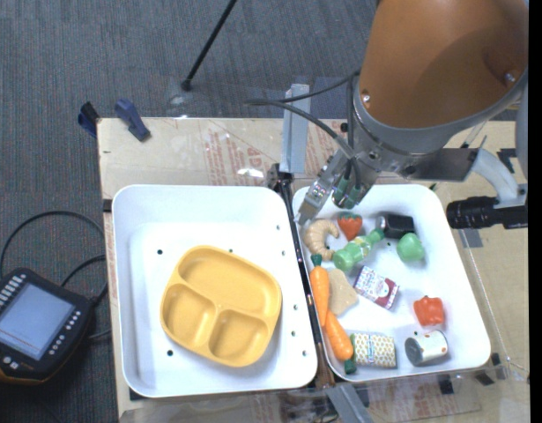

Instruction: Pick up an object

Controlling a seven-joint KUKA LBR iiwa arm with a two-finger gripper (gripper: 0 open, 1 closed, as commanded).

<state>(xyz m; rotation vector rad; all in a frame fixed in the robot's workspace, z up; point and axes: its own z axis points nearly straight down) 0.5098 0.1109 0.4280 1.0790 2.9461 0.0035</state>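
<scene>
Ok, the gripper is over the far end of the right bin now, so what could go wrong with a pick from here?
1. Crowding: below the gripper, the beige croissant-shaped toy, red strawberry toy and green plastic bottle lie packed together, so a grasp may nudge or catch a neighbour.
2. The gripper hangs near the right white bin's inner wall, which might block a finger.
3. The long orange carrot toy lies along that wall, hard to straddle.

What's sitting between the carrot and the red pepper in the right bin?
In the camera view, a small red and white carton lies between the carrot and the red pepper.
</scene>
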